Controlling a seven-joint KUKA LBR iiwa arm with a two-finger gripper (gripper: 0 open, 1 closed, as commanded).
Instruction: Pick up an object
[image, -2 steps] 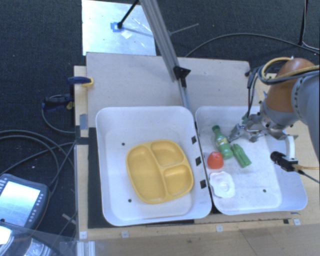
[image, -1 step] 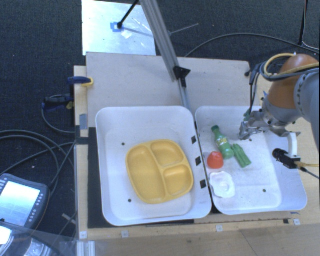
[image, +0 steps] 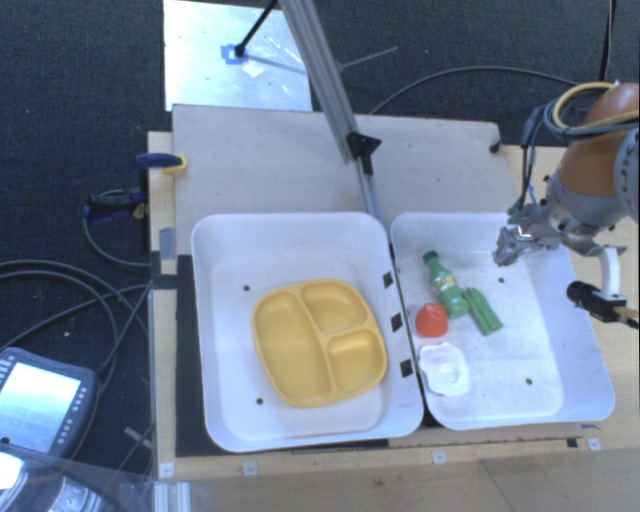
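Two shallow white bins side by side on the tabletop (image: 260, 150): left bin (image: 215, 300), right bin (image: 570, 370). In the left bin, a yellow divided plate (image: 318, 342) with three compartments, lying flat near the middle. In the right bin, four small things grouped close to the wall shared with the left bin: a green bottle (image: 445, 285) lying on its side with the cap toward the far edge; just beside it on the right, a green stick-like piece (image: 483, 311); at the bottle's near end, a red-orange round piece (image: 431, 320), touching or almost touching the bottle; nearer still, a small white cup-like thing (image: 444, 369). Above the far right part of the right bin, the jaws (image: 508, 246) on the grey arm, pointing toward the left, well apart from the group of small things. Nothing seen between the jaws; wide or narrow, cannot tell from this angle. Left of the bins, a few dark cables (image: 100, 270) and a blue-handled clamp (image: 160, 160) at the tabletop edge.
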